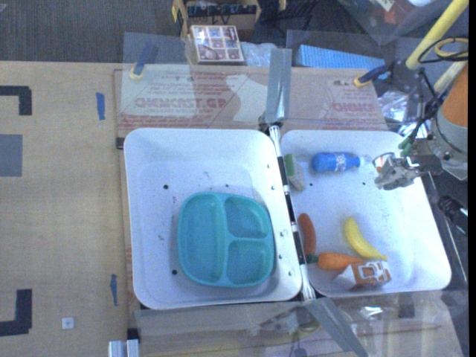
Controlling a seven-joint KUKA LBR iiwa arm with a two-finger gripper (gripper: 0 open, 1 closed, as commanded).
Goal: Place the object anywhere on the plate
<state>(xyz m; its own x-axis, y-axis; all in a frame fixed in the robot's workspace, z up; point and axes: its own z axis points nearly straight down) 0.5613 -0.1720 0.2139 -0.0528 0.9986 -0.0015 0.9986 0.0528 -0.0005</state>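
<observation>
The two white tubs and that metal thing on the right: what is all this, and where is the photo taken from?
One camera fixed above the bench looks down at a slant. The metal thing is a robot arm's gripper, reaching in from the right over the right bin. That bin holds a blue bottle, a banana, a carrot, a reddish sausage-like piece and a small orange-and-white carton. The left bin holds a teal divided plate with nothing on it yet. I see nothing between the fingers.

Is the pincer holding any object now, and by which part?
Nothing is held: the pincer hangs above bare floor of the right bin, apart from the blue bottle.
</observation>
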